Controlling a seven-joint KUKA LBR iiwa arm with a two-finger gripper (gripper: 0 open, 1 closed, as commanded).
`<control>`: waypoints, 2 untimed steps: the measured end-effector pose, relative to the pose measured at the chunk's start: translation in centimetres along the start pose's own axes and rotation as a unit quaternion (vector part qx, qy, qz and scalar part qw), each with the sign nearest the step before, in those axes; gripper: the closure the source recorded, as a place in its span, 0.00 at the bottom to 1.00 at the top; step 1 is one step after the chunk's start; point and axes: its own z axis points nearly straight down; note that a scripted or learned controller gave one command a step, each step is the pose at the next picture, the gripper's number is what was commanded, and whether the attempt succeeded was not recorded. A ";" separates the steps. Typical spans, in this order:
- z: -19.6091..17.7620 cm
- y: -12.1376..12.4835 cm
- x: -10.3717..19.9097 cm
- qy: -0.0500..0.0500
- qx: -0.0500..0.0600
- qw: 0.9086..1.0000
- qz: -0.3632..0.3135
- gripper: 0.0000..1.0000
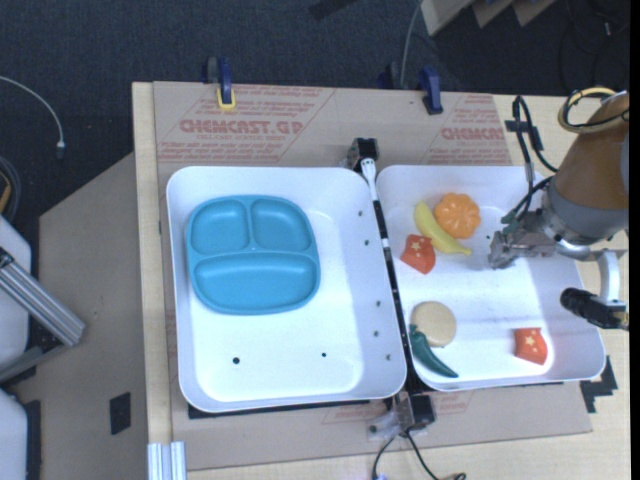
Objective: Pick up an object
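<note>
Currently: left bin [345, 363] holds a blue divided plate [254, 253] | right bin [570, 353] holds orange [458, 214], banana [435, 229], two red pieces [419, 254] [531, 344], beige round [434, 321], green pepper [432, 352] | gripper [508, 247] low over right bin near orange, nothing seen between fingers; spread too blurred, cannot tell | arm [590, 178] cut off at right.

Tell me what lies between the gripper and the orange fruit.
Only bare white bin floor separates gripper and orange fruit in the camera view.
</note>
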 end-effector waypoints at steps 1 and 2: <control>-4.3 0.4 -0.1 -0.001 -0.002 1.000 0.000 1.00; -8.9 0.0 0.3 -0.001 -0.003 1.000 -0.001 1.00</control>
